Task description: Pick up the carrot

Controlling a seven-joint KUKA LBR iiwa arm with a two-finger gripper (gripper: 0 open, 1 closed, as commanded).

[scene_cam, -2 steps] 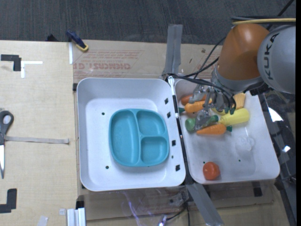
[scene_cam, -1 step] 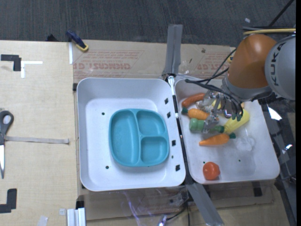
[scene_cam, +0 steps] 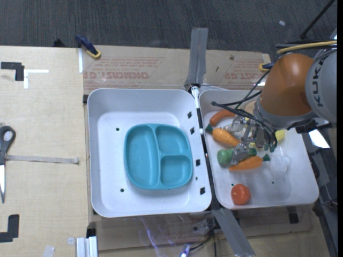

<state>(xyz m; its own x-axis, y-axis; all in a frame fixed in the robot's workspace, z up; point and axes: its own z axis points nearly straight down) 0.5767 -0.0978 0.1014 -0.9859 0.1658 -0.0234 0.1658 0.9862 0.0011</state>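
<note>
Approach step, right bin [scene_cam: 300, 197]: gripper [scene_cam: 247, 143] lowered among carrots [scene_cam: 246, 163] (grip state cannot be told); next, closure around one carrot judged required before lifting.

The arm [scene_cam: 313, 87] fills the upper right of the frame: a pale grey rounded casing with dark letters "KU" on its side at the right edge, and a broad, glossy orange band [scene_cam: 285, 84] bulging to the casing's left. Below the band sits a darker grey collar. Thin black cables loop past it. The gripper [scene_cam: 247, 138], at centre right, is a cluster of dull metal and black parts.
</note>
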